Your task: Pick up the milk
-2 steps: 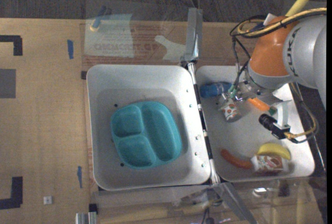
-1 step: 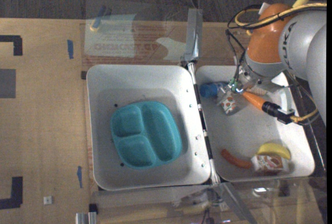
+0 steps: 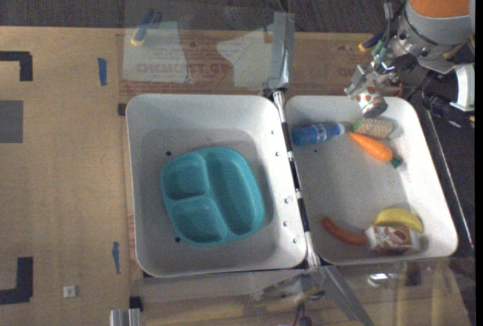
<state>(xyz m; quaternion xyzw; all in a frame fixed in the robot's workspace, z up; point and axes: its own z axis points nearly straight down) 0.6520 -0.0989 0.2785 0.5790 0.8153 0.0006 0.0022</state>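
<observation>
The milk (image 3: 392, 238) is a small red-brown and white carton lying on its side in the near right corner of the right bin (image 3: 436, 189). My gripper (image 3: 367, 84) hangs over that bin's far edge, well away from the milk and across the bin from it. Directly under the gripper is a small red and white can (image 3: 372, 102); whether the two touch is unclear.
A yellow banana (image 3: 400, 219) lies against the milk's far side and a red sausage (image 3: 343, 232) lies to its left. A carrot (image 3: 372, 147), a cracker (image 3: 375, 127) and a blue bottle (image 3: 315, 133) lie at the far end. The left bin holds a teal divided plate (image 3: 213, 195).
</observation>
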